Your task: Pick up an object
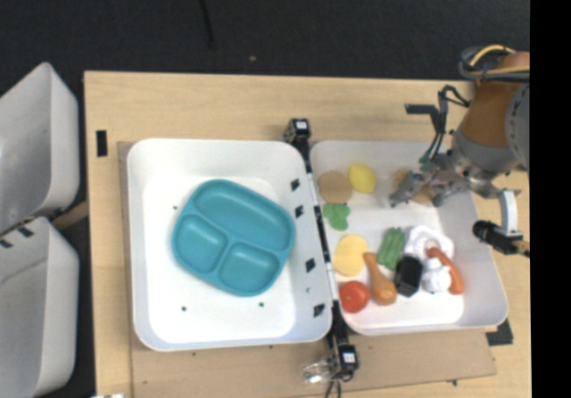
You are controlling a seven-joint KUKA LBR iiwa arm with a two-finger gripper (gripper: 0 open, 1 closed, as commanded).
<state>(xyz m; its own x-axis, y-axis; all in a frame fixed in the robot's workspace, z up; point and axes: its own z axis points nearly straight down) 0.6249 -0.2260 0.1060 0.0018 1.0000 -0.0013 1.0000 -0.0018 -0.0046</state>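
One orange carrot (379, 277) lies pointing upper-left.

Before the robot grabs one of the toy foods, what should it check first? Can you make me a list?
1. Is the pincer above the right bin with the toys? Ok, near its top edge.
2. Is the pincer carrying nothing? Ok, nothing shows between its fingers.
3. Is a toy directly under it? Not ok, the closest, the yellow lemon, sits to the side.
4. Are the toys easy to grab one at a time? Not ok for the pile around the black piece; ok for the lemon.
5. Is the blue plate out of the way? Ok, it lies in the left bin.
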